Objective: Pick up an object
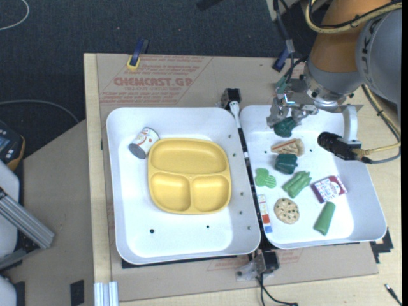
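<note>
Low in the frame, a cookie and green pieces lie in the right bin. At upper right the gripper is clamped on a dark green object, raised slightly. That shallow pinch could slip, dropping it.

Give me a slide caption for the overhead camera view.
KUKA gripper over a dark green toy in the right bin; yellow tray in the left.

Red lettering reading "CHEMCAST G P" stood on the brown cardboard sheet behind the left bin. Smaller red lines beneath it, and the purple packet's label, were illegible.
</note>
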You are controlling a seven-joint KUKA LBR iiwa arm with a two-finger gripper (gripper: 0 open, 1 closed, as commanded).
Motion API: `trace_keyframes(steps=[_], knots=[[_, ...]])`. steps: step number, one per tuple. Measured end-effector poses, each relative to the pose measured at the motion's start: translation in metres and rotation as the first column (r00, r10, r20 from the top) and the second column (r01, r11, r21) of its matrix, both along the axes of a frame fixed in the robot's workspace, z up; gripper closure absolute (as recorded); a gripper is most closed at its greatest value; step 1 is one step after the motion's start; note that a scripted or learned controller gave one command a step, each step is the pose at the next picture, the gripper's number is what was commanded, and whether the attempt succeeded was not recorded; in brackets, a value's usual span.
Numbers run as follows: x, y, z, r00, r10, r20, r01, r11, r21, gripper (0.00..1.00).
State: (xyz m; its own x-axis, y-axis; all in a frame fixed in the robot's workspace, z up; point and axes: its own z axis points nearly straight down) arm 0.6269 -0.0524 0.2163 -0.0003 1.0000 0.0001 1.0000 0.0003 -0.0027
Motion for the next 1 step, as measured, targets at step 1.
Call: trace_keyframes(steps=[1], knots=[[0.0131,0.0101,0.0064,1.0,0.002,0.007,-0.002,1.0,-0.001,1.0]])
